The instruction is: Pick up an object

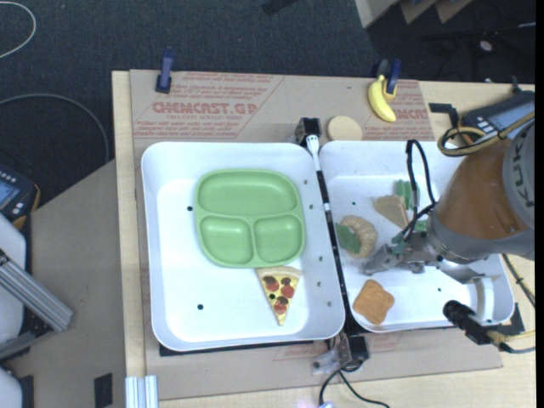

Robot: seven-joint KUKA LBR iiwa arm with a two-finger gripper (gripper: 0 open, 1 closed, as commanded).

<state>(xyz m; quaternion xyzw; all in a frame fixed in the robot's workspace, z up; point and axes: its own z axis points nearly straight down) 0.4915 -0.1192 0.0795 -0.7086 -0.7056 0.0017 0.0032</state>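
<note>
Gripper (pixel 382 262) low inside the right bin (pixel 501 300), reaching leftward from the grey-and-orange arm (pixel 484 202); fingers dark and blurred against the white floor, so cannot tell whether spread or closed, and nothing seen between them. Red lettering on the brown cardboard sheet (pixel 204 104) under the bins, readable as "CHEMCAST", repeated in mirrored rows; finer print too small to make out. Closest to the fingertips: a bagel-like ring (pixel 357 235) just up and left, near but apparently not touching, and a tan toast slice (pixel 372 301) just below, apart from the tips. Beyond, a beige wedge (pixel 391 207) with something green (pixel 403 192) beside it, near the arm's black cable. Left bin (pixel 161 228): green divided plate (pixel 251 217) and, touching its lower edge, a toy pizza slice (pixel 280 293), well apart from the gripper. Outside the bins, on the cardboard: yellow banana (pixel 382 100) clipped at the far edge, and a pale round disc (pixel 344 128) nearby.
</note>
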